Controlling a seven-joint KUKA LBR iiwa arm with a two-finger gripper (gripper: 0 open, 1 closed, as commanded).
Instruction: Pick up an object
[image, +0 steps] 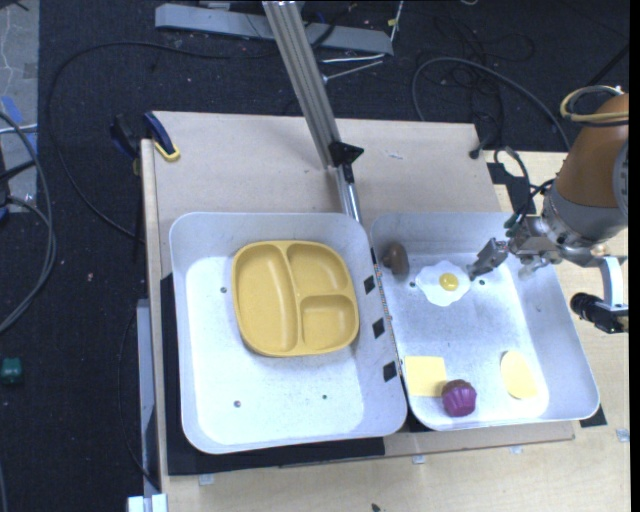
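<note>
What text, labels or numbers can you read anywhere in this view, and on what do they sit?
None can be read.
The yellow divided plate in the left bin, the fried egg toy, the yellow square, the purple item and the pale oval in the right bin are all unmarked.
The arm's orange band: no print legible.

Bench (250, 160): tan, bearing two white bins.
Clamp (160, 138): blue and yellow, at bench's far-left corner.
Pole (308, 85): grey, slanting.
Cables (70, 120): on dark floor.

Divided plate (296, 298) in left bin (200, 400)
</note>
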